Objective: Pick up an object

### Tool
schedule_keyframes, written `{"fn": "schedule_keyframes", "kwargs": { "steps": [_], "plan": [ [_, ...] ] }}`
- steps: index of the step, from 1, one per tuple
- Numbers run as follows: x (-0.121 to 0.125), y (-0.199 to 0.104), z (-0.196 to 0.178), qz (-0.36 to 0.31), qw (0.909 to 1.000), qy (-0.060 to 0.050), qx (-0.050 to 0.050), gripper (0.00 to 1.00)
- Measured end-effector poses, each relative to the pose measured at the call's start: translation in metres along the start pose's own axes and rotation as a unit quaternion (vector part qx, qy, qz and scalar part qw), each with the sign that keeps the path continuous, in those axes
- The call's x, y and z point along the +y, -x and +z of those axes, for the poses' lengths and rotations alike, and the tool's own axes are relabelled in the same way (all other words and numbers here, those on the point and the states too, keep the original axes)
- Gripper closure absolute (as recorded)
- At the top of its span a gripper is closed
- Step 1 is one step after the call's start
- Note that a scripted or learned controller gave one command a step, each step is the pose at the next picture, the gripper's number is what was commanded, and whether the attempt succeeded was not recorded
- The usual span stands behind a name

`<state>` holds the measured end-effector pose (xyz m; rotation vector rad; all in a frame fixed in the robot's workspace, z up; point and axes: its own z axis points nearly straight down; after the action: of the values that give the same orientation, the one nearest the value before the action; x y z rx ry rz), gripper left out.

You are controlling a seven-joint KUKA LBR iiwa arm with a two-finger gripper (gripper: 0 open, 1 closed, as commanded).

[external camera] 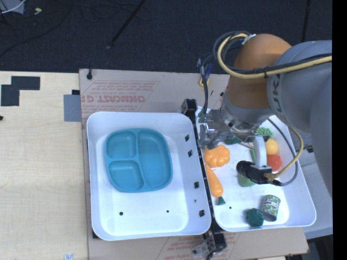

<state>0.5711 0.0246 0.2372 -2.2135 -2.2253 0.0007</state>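
The right bin (295, 213) holds several toys. An orange pumpkin-like toy (217, 156) lies near its left wall, with an orange carrot (215, 183) just in front of it. Further right are a yellow piece (271, 145), a red tomato (274, 162) and a green leafy piece (264, 131). A small green can (270, 206) and a dark green lump (254, 216) sit at the front. My gripper (209, 134) hangs low at the bin's back left corner, just behind the pumpkin toy. The wrist hides what lies under it.
The left bin (103, 210) holds a blue divided plate (137, 160). A black clamp strip (196, 167) runs between the two bins. A black cable end (255, 171) from the arm hangs over the right bin's middle, above a green piece (244, 181).
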Motion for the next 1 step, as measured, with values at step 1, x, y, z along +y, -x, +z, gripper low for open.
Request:
{"fn": "schedule_keyframes", "kwargs": {
  "steps": [1],
  "plan": [
    [0.0093,-0.0015,0.0190,0.001,1.0000,-0.002,-0.001,1.00]
  ]
}}
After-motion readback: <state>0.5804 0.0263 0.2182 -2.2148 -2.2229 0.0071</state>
